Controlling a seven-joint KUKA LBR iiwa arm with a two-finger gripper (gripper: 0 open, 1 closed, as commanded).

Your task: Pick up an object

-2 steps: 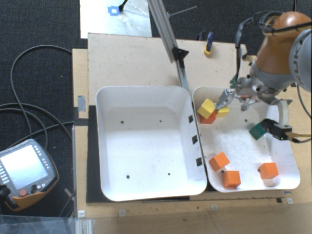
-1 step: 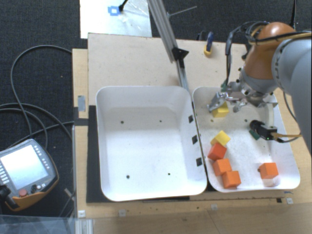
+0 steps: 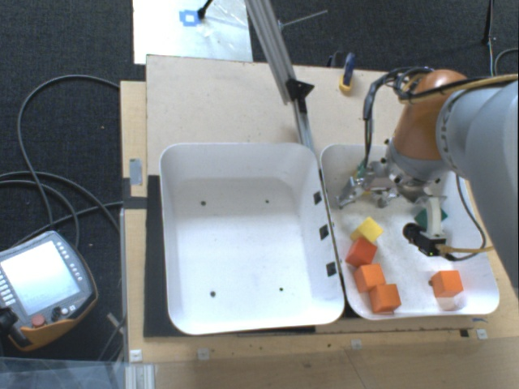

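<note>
My gripper (image 3: 353, 189) hangs over the upper left part of the right bin (image 3: 478, 298), near the wall it shares with the left bin. It looks open, with nothing between its fingers. Just below it lie a yellow block (image 3: 369, 229) and a red-orange block (image 3: 361, 251). Two more orange blocks (image 3: 371, 276) (image 3: 385, 297) sit by the bin's front left. Another orange block (image 3: 446, 282) rests on a pale piece (image 3: 452, 301) at the front right. A small green thing (image 3: 422, 215) is partly hidden under the wrist.
The left bin (image 3: 243, 233) stands beside the right one, their walls touching. A slanted metal pole (image 3: 272, 39) crosses above the bench at the back. A teach pendant (image 3: 40, 286) and cables lie on the floor at left.
</note>
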